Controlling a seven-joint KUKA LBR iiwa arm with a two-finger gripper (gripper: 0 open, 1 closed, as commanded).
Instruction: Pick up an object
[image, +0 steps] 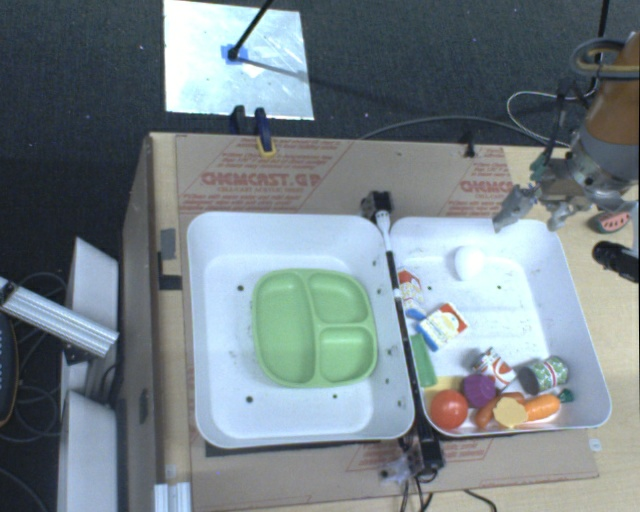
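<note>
I am holding my gripper (535, 208) spread and empty, hovering over the right bin's (585, 330) far corner. The white egg (469, 262) is lying nearest, just inward below me; the toy food cluster (505, 390) is crowding the near edge. I am favouring the egg: isolated, so descend centred, fingers straddling it.

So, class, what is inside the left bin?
The left bin holds one green divided plate, its three compartments bare. Whatever lies under the plate is covered.
</note>
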